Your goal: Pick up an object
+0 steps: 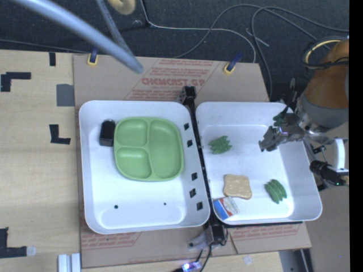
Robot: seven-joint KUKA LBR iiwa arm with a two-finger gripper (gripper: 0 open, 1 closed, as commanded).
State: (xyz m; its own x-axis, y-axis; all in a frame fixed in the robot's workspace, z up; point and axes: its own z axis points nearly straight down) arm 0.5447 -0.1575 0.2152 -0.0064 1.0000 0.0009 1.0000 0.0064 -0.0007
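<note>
Two white bins stand side by side on a sheet of cardboard (170,75), and I take the right bin (295,211) as my landmark. The gripper (271,141) hangs over the right part of this bin, near its right wall and closer to the far rim than to the near one. It is dark and I see it from the side, so I cannot tell how it is set or if it has anything in it. The arm (326,95) comes in from beyond the right wall. Inside the right bin there are four things. A green leafy piece (220,145) lies in the left part, left of the gripper and apart from it. A slice of toast (237,187) lies near the near rim, left of the middle. A small red and blue packet (226,207) lies just beside the toast, in the near left corner. A green pod (276,191) lies right of the toast, below the gripper. Left of the right bin, the left bin (93,208) holds a green tray (149,149) with three compartments and a small black block (107,133) at the tray's left edge.
</note>
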